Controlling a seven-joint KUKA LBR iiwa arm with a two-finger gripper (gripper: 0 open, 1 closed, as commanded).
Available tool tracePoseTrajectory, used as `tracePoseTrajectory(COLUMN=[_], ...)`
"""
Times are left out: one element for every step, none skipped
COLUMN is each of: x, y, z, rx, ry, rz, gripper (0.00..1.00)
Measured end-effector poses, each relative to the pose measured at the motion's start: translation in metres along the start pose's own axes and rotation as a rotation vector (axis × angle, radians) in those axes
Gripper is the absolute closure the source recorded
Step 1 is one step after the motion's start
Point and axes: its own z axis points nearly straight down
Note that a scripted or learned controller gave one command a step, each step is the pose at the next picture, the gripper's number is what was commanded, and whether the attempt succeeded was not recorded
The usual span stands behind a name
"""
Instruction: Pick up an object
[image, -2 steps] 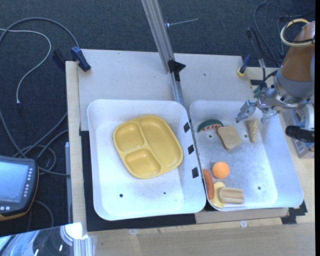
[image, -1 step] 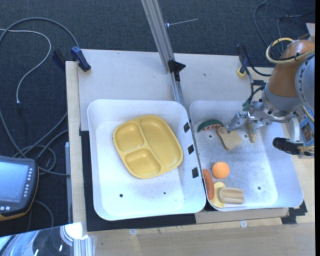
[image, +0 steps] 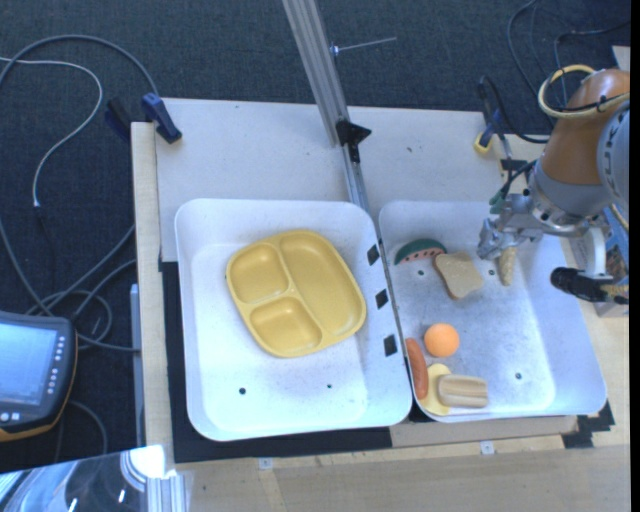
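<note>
1. The tool (image: 497, 250) hangs over the right white plastic bin (image: 560, 330); its grip cannot be told.
2. A tan toast-shaped toy slice (image: 459, 275) lies just left of it.
3. An orange ball (image: 441, 340) sits below-left.

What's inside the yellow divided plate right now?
The yellow plate in the left bin shows three compartments, all bare. Whatever lies beneath the plate is covered by it.
</note>
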Motion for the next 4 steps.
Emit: tracePoseTrajectory(x=[-0.004,-0.004,0.057,0.114], y=[-0.002,0.0,-0.007,-0.014], z=[-0.046,-0.086,-0.097,-0.109], rx=[-0.006,-0.006,0.002,0.003], ry=[-0.003,-0.003,0.003,0.003], rz=[0.002,0.0,-0.004,-0.005], gripper=[1.0,1.0,1.0,1.0])
